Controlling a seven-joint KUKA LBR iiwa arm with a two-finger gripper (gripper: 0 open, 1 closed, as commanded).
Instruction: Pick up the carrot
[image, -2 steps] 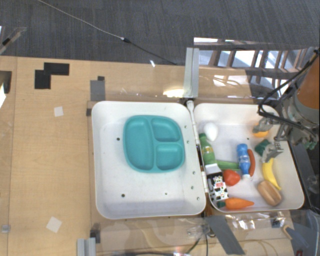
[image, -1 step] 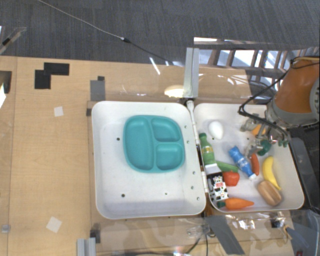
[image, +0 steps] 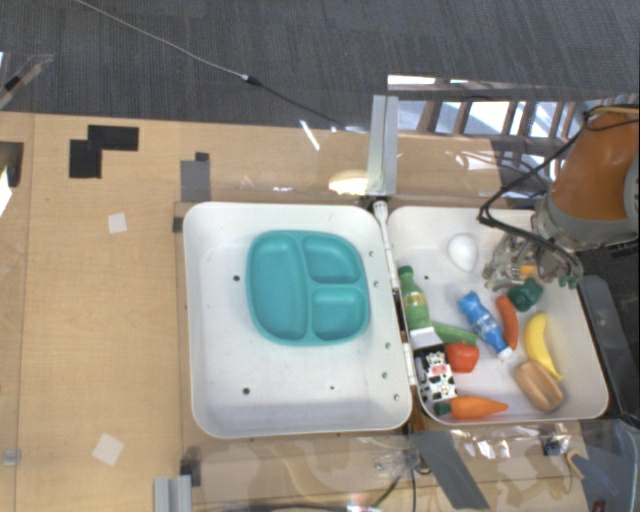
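Your claw (image: 531, 268) sits at the upper right of the right bin (image: 596, 402), under the orange band of the arm (image: 598, 178); you cannot tell from this angle whether it is spread or closed. Just below it lies a dark green piece (image: 524, 295), close enough that contact cannot be judged. Left of the claw rests a white egg (image: 462, 250). Below the green piece you see a red-orange pepper (image: 509, 322), with a blue bottle (image: 484, 322) on its left and a banana (image: 541, 344) on its right. A bread roll (image: 538, 386) lies under the banana.

The carrot (image: 477, 407) is at the bottom edge of that bin, lying flat, well apart from the claw. Just above it are a small printed box (image: 435, 373) and a red tomato (image: 461, 357). A green bottle (image: 412, 302) lies along the bin's left wall.

The left bin (image: 215, 400) holds a teal divided plate (image: 306, 286).
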